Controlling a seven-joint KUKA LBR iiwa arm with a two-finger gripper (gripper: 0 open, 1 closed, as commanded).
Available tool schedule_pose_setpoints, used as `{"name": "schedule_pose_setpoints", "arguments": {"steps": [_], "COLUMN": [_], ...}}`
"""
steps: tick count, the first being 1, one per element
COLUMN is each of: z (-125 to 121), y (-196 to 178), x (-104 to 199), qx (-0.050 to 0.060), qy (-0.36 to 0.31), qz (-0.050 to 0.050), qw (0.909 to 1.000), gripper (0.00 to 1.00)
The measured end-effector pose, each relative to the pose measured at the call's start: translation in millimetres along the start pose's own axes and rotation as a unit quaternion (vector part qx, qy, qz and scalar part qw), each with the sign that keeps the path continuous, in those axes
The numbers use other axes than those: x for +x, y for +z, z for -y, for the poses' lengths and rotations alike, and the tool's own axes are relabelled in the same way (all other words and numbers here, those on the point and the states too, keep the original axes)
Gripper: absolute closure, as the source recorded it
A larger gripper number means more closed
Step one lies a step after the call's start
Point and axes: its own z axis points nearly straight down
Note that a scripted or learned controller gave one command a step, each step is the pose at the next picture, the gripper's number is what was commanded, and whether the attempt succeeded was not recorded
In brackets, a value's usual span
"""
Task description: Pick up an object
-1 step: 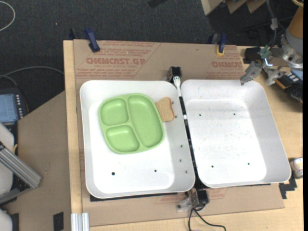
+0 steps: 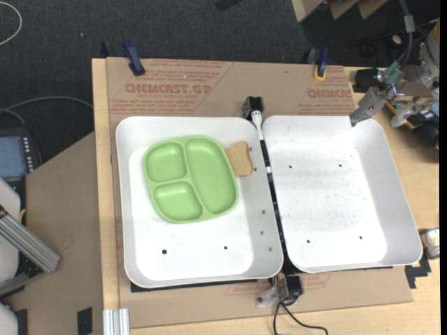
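In the left bin a green divided plate lies touching a tan sponge-like piece at its right, while the end effector, grip state unclear, hovers at the frame's upper right over the right bin corner.

dark carpet floor surrounds a brown board-topped bench

Gripper sits at upper right of the view, pointing down and to the left. One grey finger visible, slanting to a tip. Wrist hardware and cabling bunch just behind it, toward the right edge.
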Motion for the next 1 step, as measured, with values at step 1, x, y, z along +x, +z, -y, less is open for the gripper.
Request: {"name": "schedule_pose_setpoints", "arguments": {"steps": [1], "z": [34.0], "y": [-206.7], "x": [5.0], "qx": [-0.006], "qy": [0.002], "qz": [0.003], "qw": [1.0000], "gripper": [0.00]}}
